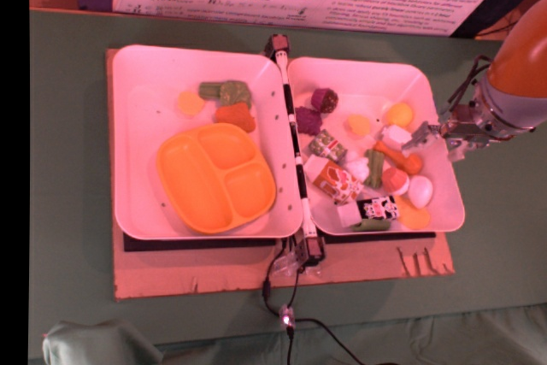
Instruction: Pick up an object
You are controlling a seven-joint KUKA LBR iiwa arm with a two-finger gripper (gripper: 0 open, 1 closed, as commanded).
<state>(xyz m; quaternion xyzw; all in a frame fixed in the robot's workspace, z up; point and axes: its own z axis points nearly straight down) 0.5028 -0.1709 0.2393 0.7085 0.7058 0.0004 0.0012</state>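
The right bin (427,85) holds a heap of toy food: a white cube (395,137), an orange carrot-like piece (403,159), a red and white ball (395,180), a white egg (420,191), a yellow ball (399,114) and a cow-patterned carton (376,208). My gripper (434,143) hangs over that bin's right side, just right of the white cube and above the carrot piece. Its fingers stand apart, open, with nothing between them. The grey wrist and orange band reach in from the right edge.
More items lie in the right bin: two purple pieces (323,100), a red carton (338,182), a small can (327,145). The left bin (137,73) carries an orange divided plate (218,177), a green toy (225,91) and a brown-orange piece (234,117). A black-and-white divider (291,124) separates the bins.
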